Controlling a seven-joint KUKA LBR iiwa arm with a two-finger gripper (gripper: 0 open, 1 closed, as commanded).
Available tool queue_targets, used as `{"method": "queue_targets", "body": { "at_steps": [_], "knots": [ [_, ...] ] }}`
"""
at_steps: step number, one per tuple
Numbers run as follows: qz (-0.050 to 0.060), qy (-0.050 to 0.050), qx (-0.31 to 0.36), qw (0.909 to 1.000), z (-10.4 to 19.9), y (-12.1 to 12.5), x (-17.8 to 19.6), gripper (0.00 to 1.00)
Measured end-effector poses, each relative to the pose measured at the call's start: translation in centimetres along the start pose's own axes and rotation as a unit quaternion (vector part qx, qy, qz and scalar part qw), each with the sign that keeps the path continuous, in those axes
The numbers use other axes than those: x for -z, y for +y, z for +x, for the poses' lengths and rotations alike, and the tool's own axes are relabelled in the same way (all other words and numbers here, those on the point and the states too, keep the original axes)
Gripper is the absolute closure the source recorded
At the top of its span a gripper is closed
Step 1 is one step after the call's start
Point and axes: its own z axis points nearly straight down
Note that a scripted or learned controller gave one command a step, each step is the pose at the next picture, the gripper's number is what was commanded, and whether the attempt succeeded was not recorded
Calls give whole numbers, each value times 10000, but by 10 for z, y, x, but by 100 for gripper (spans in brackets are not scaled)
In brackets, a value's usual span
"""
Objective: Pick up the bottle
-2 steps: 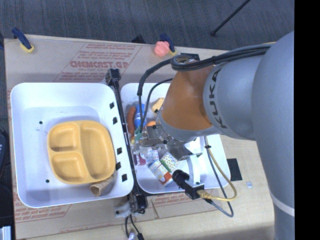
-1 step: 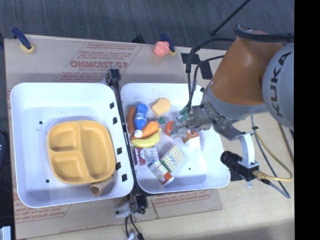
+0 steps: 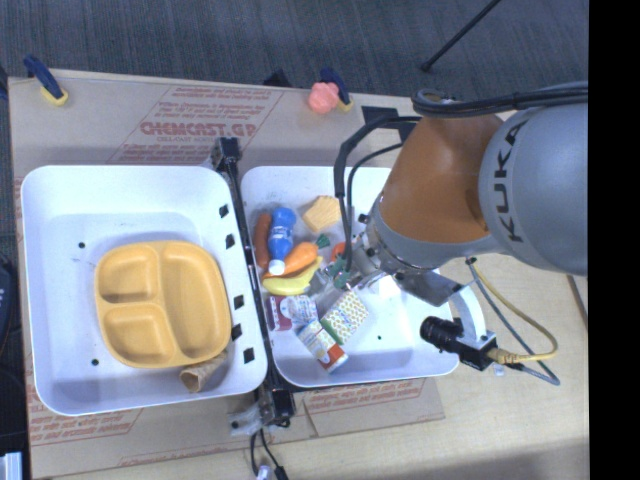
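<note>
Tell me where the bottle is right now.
In the camera view, the bottle lies in the right bin, near its left wall, beside the banana and the carrot. The gripper is just to its right.

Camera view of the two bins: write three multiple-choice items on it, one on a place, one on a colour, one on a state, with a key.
1. Where does the bottle lie?
A. In the left bin, on the tray
B. In the right bin, near its left wall
C. On the cardboard outside both bins

2. What colour is the divided tray in the left bin?
A. Yellow
B. Green
C. Black

3. How does the bottle stand in relation to the arm?
A. Lifted above the bins
B. Lying among the other items, apart from the arm
C. Standing on the tray

Key: 1 B, the blue and white bottle lies beside the carrot and banana in the right bin. 2 A, the tray is plainly yellow. 3 B, it rests in the bin, left of the arm's wrist.
</note>
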Motion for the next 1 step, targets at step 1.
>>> {"method": "queue_targets", "body": {
  "at_steps": [1],
  "knots": [
    [4,0,782,9969,77,32,-37,100]
  ]
}}
